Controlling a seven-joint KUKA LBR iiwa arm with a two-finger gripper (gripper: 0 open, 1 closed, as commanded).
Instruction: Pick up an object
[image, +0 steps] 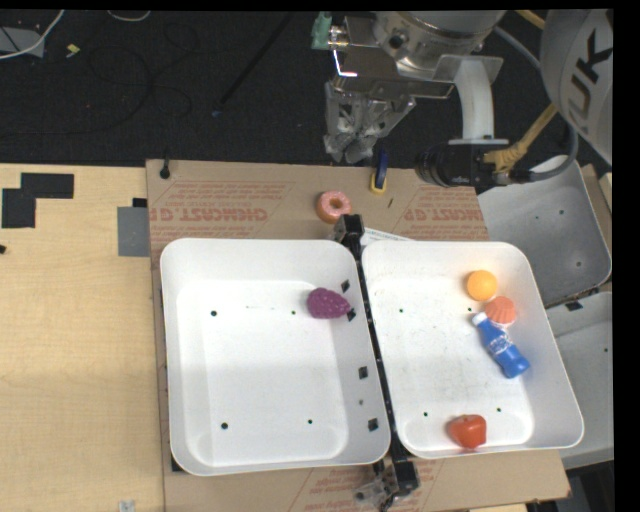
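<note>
The grey metal pincer (357, 140) hangs high beyond the far edge of the bench, its spread impossible to tell, while the nearest pick, a lumpy purple toy (328, 303), lies nearer in the left bin (190, 400).

The robot arm (440, 40) reaches in from the top right. Its gripper (352, 150) hangs high up, pointing down, past the far edge of the bench. Nothing is between its fingers.
</note>
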